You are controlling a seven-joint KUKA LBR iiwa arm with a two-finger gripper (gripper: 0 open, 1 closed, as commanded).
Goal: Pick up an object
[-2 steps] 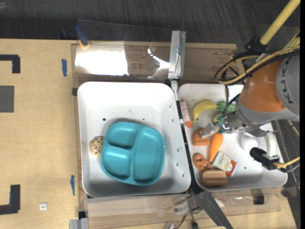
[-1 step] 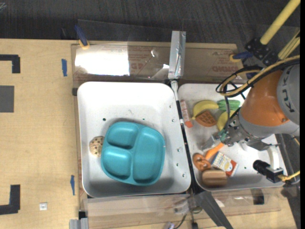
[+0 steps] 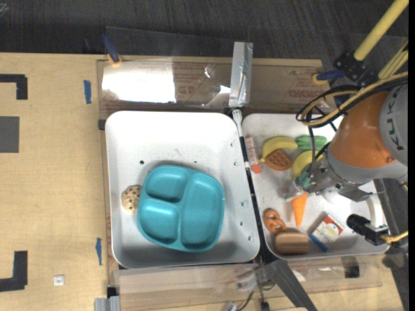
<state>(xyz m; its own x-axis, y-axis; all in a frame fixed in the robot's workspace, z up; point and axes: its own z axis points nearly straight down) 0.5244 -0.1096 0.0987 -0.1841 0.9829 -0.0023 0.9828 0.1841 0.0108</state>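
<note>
A pale wooden bench [image 3: 45, 193] holds 2 shallow white bins; dark floor lies beyond at 12 o'clock. The left bin [image 3: 130, 135] carries a teal divided plate [image 3: 181, 206] with a cookie [image 3: 131, 198] touching it at 9 o'clock. In the right bin [image 3: 279, 125], the gripper [image 3: 305, 185] sits low just above an orange carrot [image 3: 299, 210]; its opening cannot be told

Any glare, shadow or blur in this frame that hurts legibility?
Camera view: strong glare on the clear panel behind the left bin; the blue tray throws a soft shadow; the arm hides part of the right bin; small toys look slightly soft.
</note>
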